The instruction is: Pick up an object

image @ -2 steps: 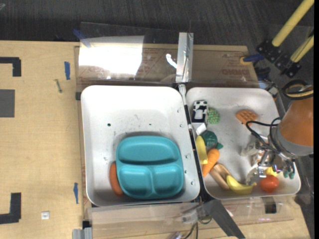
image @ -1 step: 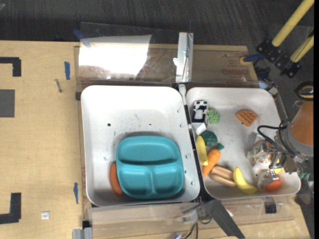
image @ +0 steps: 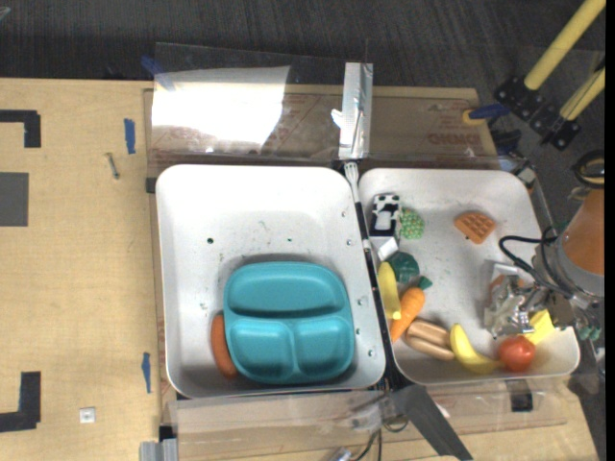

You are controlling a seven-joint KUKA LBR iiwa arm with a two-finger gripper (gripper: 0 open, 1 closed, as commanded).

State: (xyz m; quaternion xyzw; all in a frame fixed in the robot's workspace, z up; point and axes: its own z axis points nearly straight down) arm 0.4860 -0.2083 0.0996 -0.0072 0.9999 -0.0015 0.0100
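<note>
The right bin (image: 444,257) holds several toy foods. My gripper (image: 507,311) is low in its right part, just above a red tomato (image: 518,352) and beside a yellow wedge (image: 542,326). A yellow banana (image: 469,347) and a hot dog (image: 429,335) lie to its left near the front wall. An orange carrot (image: 408,310), a yellow piece (image: 387,286) and a dark green piece (image: 404,267) line the left wall. An orange waffle (image: 474,226) lies toward the back. The arm's orange band (image: 586,243) is at the right edge.
The left bin (image: 192,219) holds a teal divided plate (image: 288,320) with an orange item (image: 220,344) partly under its left edge. A black-and-white item (image: 385,213) and a light green cluster (image: 411,224) sit at the right bin's back left. A black cable (image: 519,248) loops near the gripper.
</note>
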